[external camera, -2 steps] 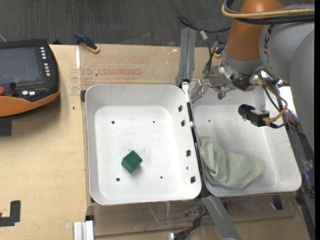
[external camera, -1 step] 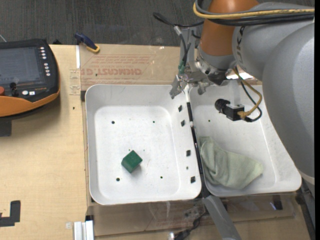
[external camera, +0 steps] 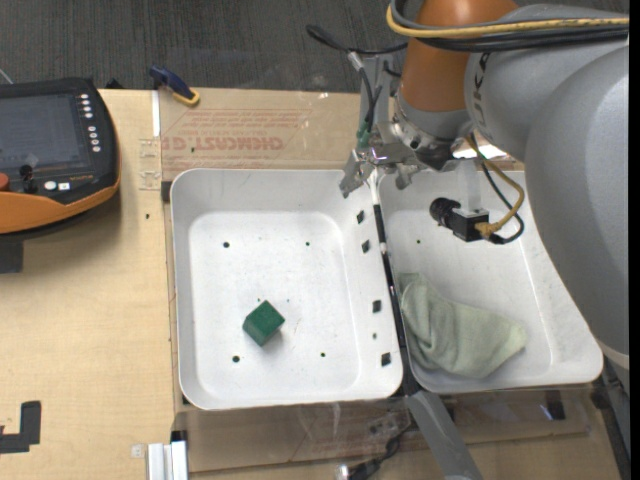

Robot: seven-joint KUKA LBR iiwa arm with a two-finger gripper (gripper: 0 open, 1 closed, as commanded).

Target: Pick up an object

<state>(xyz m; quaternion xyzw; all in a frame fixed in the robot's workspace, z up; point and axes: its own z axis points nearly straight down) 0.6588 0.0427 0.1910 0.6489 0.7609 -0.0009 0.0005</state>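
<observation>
A small green block (external camera: 264, 323) lies in the lower middle of the left bin (external camera: 200, 298). A crumpled pale green cloth (external camera: 458, 334) rests in the front part of the right bin (external camera: 545, 268). My gripper (external camera: 368, 173) hangs from the orange wrist, above the far end of the divider between the two bins. It is well away from both the block and the cloth, and nothing shows between its fingers.
A teach pendant (external camera: 50, 153) with a screen and orange edge lies at the far left of the bench. A cardboard sheet (external camera: 250, 133) lies behind the bins. The grey arm (external camera: 570, 118) covers the upper right, with a black cable (external camera: 480, 218) dangling over the right bin.
</observation>
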